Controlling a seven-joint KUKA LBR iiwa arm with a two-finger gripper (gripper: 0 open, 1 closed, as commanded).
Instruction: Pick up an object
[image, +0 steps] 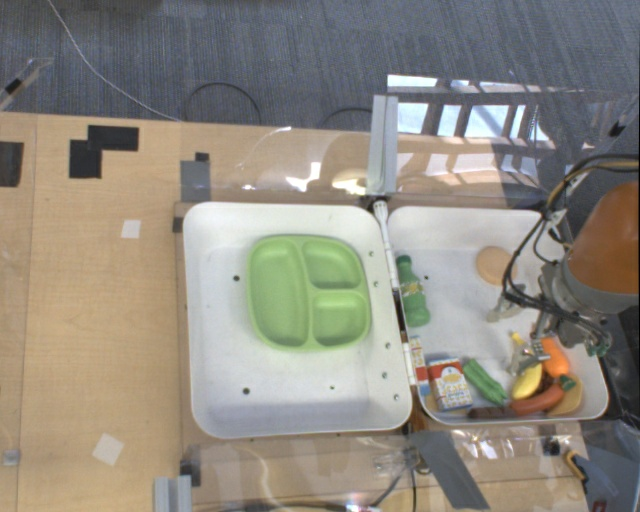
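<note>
The right bin (455, 225) holds a green bottle (411, 292) lying by its left wall and a tan round disc (493, 264) near the back. In its front right corner lies a heap: a small printed carton (451, 384), a green vegetable (484, 381), a yellow banana (528, 380), a red sausage-like piece (535, 401) and an orange carrot (556, 357). My gripper (540, 338) hangs low over this heap, just above the banana and beside the carrot. The wrist and cables hide its tips.
The left bin (220, 390) carries a green divided plate (306, 292) in its middle. A metal post (381, 145) stands behind the wall between the bins. The arm's orange band (605, 245) overhangs the right bin's right edge.
</note>
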